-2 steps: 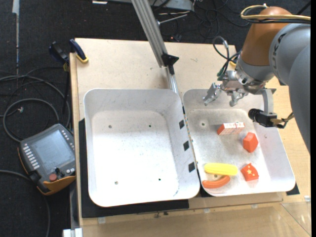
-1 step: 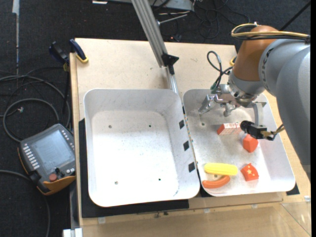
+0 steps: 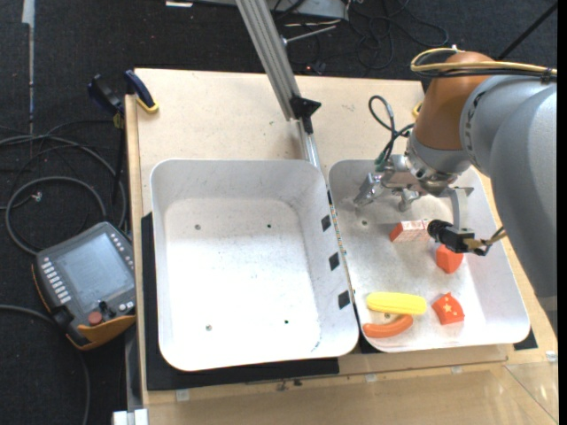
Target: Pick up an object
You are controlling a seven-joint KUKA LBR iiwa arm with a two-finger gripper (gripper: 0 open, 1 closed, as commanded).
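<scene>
Red-and-white, the small box lay in the right bin just beside the claw, whose spread I couldn't make out; the approach seemed in hand, and next it needed to settle squarely over that box.

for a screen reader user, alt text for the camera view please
A grey robot arm reaches from the right, its end effector at the far end of the right bin, which holds a red-and-white box, an orange block, a toy banana, an orange curved piece and a red block. The left bin sits beside it.
</scene>
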